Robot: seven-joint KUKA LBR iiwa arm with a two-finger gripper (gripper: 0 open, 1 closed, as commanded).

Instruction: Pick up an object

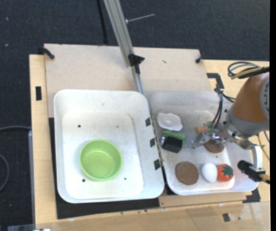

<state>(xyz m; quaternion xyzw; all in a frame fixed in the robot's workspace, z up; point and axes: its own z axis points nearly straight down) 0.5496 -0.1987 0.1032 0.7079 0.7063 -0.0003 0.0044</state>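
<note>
My gripper (201,139) hangs low over the middle of the right bin (195,105), its metal fingers pointing left. A brown disc (215,147) lies just right of the fingers, partly under the wrist. Along the bin's near edge lie a larger brown disc (187,173), a white egg-shaped object (208,172) and a red strawberry-like toy (225,173). A white lump (169,121) and a black-and-green item (172,141) rest at the bin's left side. Nothing shows between the fingers.
The left bin (70,109) holds a green bowl (100,160). A slanted metal pole (123,32) rises from between the bins toward the back. Cables (241,70) lie at the right behind the arm.
</note>
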